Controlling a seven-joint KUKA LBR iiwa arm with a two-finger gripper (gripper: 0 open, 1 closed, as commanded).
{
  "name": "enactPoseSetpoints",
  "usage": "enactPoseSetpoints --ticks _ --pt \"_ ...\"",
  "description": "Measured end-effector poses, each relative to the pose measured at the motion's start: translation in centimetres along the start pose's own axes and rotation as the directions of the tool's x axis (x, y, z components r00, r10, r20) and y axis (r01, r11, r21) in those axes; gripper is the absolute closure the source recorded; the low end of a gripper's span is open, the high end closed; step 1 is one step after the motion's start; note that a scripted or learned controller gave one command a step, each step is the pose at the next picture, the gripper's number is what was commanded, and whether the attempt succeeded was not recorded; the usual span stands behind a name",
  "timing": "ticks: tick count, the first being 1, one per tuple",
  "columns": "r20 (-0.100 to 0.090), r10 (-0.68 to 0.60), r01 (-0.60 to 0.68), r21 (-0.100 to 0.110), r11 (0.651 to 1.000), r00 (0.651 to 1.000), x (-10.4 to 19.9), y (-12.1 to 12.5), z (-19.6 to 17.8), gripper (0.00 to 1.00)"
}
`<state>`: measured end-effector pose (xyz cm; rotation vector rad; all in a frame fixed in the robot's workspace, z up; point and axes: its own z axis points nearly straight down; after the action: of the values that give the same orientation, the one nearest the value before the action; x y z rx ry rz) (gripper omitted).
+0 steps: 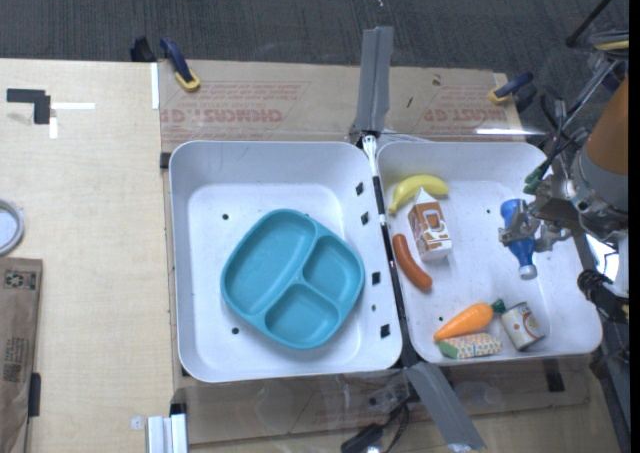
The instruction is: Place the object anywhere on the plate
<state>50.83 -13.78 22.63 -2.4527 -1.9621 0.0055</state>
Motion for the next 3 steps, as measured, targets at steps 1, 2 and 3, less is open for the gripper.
enactPoseSetpoints --ticks 1,2,3 --pt "0.000 -0.070 0.070 -0.002 0.998 0.998 -4.8 -2.0 -6.9 1.00" --pt "-0.001 -0.118 0.118 0.001 0.993 0.993 2.7 -0.1 -1.0 1.00" --pt "0.000 -0.217 0.217 -0.002 0.976 0.976 2.7 2.1 -5.8 1.00"
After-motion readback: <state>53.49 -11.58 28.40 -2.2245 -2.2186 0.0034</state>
